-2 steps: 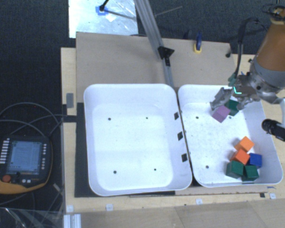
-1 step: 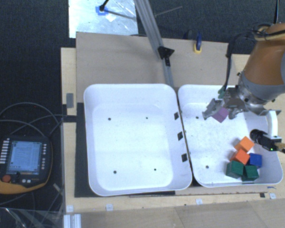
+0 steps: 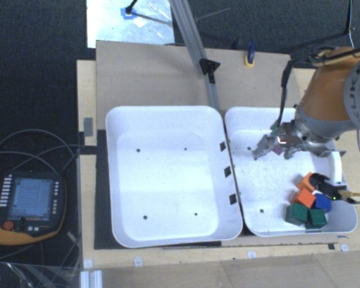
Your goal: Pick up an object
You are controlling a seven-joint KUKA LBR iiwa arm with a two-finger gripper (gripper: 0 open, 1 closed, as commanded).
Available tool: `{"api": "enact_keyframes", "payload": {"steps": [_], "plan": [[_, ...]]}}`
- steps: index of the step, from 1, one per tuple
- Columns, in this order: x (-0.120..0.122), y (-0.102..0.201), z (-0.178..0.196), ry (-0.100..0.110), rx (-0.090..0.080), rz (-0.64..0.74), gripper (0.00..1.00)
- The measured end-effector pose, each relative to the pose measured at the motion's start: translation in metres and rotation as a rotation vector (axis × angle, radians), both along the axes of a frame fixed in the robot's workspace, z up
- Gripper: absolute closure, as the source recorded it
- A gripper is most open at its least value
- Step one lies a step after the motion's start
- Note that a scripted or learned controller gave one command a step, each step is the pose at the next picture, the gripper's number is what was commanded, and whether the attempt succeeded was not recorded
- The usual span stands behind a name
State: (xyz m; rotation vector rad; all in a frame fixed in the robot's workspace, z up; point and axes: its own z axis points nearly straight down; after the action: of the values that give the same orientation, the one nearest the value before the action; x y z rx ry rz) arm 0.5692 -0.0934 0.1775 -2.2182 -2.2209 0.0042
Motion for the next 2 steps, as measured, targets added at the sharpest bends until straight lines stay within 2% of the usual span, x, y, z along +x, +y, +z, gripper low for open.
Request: {"api": "enact_keyframes", "payload": {"steps": [1, 2], "plan": [[-0.008, 0.001, -0.06, 0.001, 0.001, 0.0, 0.0], [-0.005, 0.001, -0.046, -0.007, 0.0, 0.002, 1.0]]}}
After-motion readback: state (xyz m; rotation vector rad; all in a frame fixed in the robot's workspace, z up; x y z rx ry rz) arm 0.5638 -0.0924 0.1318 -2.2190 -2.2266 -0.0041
